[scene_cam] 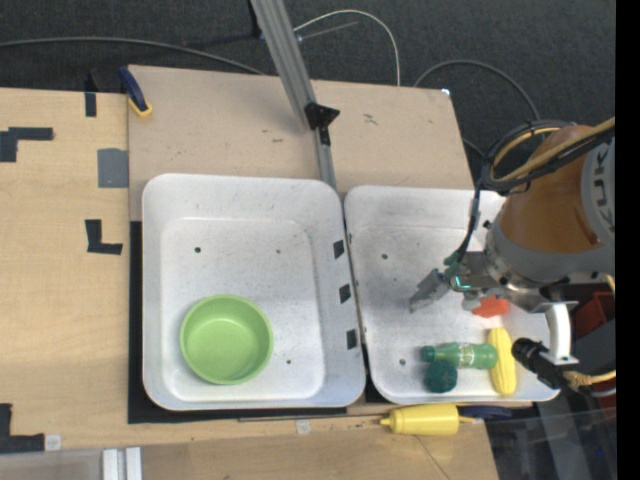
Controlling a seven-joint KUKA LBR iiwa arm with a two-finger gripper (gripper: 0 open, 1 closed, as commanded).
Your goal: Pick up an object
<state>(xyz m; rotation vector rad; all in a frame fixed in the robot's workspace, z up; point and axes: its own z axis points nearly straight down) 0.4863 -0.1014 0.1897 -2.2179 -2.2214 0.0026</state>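
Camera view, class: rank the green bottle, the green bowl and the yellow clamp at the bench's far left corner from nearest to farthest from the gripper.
Measured from the gripper in the right bin:
1. Green bottle, lying in the same bin, just toward the near edge.
2. Green bowl, in the left bin's near corner.
3. Yellow clamp, on the bench beyond the left bin.

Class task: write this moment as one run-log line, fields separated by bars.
tool above right bin, nothing gripped | green bottle, yellow object near front edge | green bowl in left bin
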